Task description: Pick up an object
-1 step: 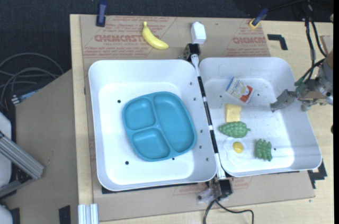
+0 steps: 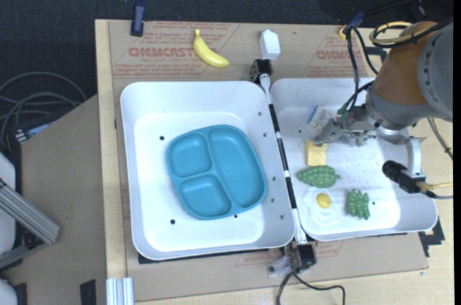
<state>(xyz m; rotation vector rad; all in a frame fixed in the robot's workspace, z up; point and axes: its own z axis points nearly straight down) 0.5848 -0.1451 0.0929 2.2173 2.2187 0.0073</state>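
Four small toy foods lie in the right white bin [image 2: 410,213]: a pale yellow cheese-like block [image 2: 315,153], a knobbly green vegetable piece [image 2: 318,176] just below it, a fried egg with yellow yolk [image 2: 321,203] and a green broccoli-like floret [image 2: 358,203] near the front wall. Just above the yellow block hangs the end effector [image 2: 325,127], low over the bin; whether it is clenched or released cannot be told. To the left, the other white bin [image 2: 144,174] bears a blue three-compartment plate [image 2: 215,170]. Beyond it, a yellow banana [image 2: 209,51] rests on the surface [image 2: 180,51].
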